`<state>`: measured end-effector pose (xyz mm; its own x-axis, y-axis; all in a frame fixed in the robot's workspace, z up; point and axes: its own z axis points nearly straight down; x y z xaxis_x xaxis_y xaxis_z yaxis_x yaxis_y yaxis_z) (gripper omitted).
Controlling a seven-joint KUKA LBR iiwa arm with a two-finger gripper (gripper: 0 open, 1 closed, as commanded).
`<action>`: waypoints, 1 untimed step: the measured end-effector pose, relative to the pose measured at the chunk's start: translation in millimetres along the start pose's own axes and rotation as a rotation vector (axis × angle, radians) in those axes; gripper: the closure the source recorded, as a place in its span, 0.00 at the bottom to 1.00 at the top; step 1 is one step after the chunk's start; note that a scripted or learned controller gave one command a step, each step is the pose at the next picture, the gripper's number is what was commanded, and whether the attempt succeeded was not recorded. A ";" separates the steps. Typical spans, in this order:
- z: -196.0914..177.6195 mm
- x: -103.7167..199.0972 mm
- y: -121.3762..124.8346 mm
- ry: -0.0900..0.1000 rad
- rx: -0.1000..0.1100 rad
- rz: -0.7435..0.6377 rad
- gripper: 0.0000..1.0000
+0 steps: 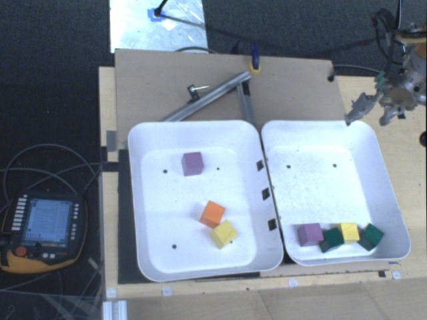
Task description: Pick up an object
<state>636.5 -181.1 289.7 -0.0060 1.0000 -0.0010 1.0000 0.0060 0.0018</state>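
Seven blocks wait in two bins; you see the gripper above the right bin's far corner, fingers spread, holding nothing. Approach is the step now; next, bring it over the purple block and lower.

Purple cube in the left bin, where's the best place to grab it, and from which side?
Probably from straight above, closing on two opposite flat side faces of the purple cube. It sits alone on the left bin's floor, well away from the walls and the orange cube.
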 end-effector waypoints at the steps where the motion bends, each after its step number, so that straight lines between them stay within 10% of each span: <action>1: -0.1 -0.1 0.0 0.000 0.000 0.000 0.00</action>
<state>636.5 -181.1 289.9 -0.0056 1.0000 -0.0014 1.0000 0.0056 0.0016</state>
